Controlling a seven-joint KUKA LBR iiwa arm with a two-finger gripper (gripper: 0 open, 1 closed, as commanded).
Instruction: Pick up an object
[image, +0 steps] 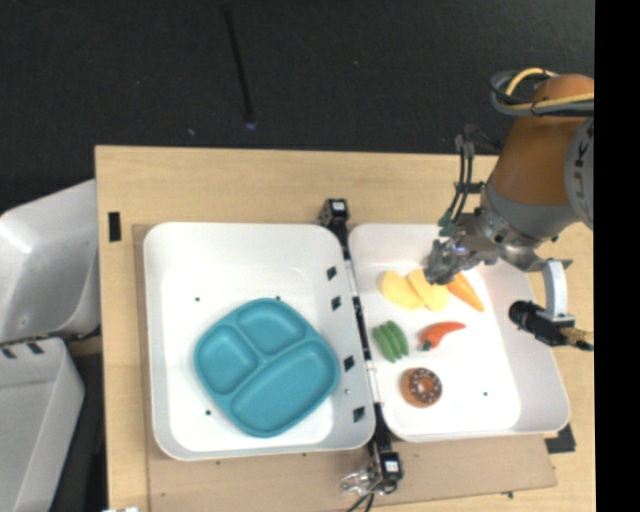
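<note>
Hovering over the back of the right bin (540, 400), the gripper (441, 262) sits low above a tight cluster of toy food, and whether it is spread or pressed together cannot be told from this slanted look down, since the wrist hides that detail.

Directly under it lie the likeliest targets. The yellow slices (410, 290) sit just toward 8 o'clock from the gripper, their long axis running roughly from 10 o'clock to 4 o'clock. The carrot (465, 292) lies just toward 4 o'clock from the gripper, touching or nearly touching the slices, with its long axis also running 10 to 4 and its narrow tip pointing toward 4 o'clock.

Farther toward 6 o'clock, apart from the cluster, the red chili (441, 332) lies nearly crosswise, its tip toward 2 o'clock. The green pod (390, 340) sits at 7 o'clock from the gripper, and the doughnut (421, 386) lies well apart toward 6 o'clock.

My judgement is that the coming move turns on the short drop onto the slices or the carrot, with the grip set across that 10-to-4 axis. Nothing is visibly held yet. The blue plate (265, 365) rests in the left bin (170, 250).
</note>
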